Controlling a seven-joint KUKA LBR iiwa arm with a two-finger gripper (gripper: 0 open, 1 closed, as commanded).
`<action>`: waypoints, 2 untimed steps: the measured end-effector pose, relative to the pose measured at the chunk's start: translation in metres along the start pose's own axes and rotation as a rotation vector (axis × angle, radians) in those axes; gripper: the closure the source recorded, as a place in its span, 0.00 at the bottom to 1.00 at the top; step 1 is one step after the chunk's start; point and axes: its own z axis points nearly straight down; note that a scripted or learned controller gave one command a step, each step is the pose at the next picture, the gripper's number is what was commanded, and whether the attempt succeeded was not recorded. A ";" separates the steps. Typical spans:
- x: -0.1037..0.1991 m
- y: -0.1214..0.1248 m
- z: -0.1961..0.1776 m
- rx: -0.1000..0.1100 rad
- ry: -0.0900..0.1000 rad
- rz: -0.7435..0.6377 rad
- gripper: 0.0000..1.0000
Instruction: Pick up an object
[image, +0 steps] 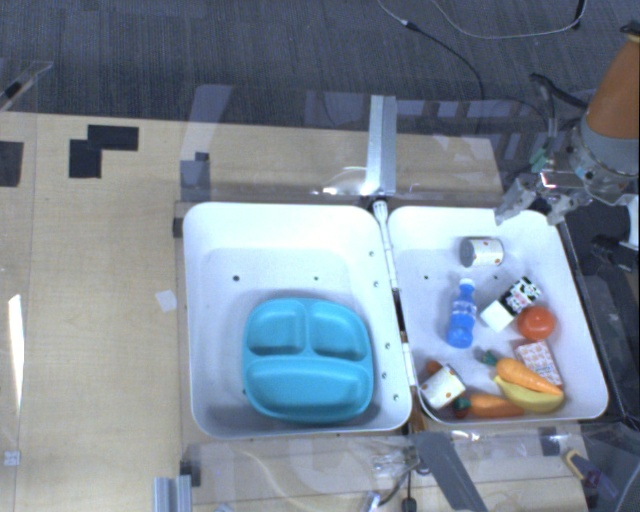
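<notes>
My gripper (530, 207) hangs over the far right corner of the right bin (420, 240), open, with nothing between its fingers. The bin holds several small items. A silver can (482, 251) lies on its side closest below the gripper. Further forward are a blue bottle (461, 314), a white block (496, 316), a black-and-white patterned piece (521, 294) and a red tomato (537, 322). At the front lie a checkered packet (538, 361), a carrot (524, 374), a banana (530, 398) and a small tub (443, 385).
The left bin (225, 250) holds a blue divided plate (308, 358) in its front half. A metal post (381, 145) stands behind the wall between the bins. Cables and the arm's body crowd the right edge.
</notes>
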 end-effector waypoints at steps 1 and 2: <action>0.011 0.003 0.129 0.000 0.000 -0.100 0.00; 0.012 0.006 0.117 -0.006 -0.002 -0.106 1.00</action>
